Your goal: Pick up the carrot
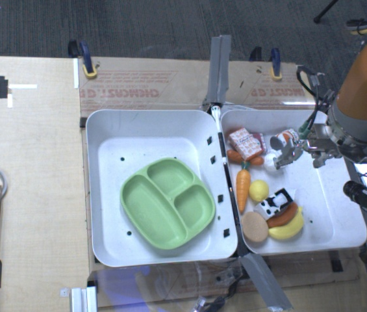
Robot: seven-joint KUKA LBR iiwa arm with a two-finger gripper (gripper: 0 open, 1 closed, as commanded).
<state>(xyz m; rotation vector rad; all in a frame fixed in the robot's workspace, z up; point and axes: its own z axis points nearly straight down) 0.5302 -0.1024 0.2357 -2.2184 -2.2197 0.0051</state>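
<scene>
The carrot (242,187) is orange with a small green top and lies upright along the left wall of the right bin (339,229). My gripper (286,152) hangs over the upper middle of that bin, up and to the right of the carrot and apart from it. Below the fingers sits a small white item (272,162).
A green divided plate (167,203) lies in the left bin (105,174). Around the carrot are a red snack packet (245,142), a yellow lemon (258,190), a black-and-white toy (277,203), a banana (287,226), a sausage (280,216) and a tan round cookie (255,227).
</scene>
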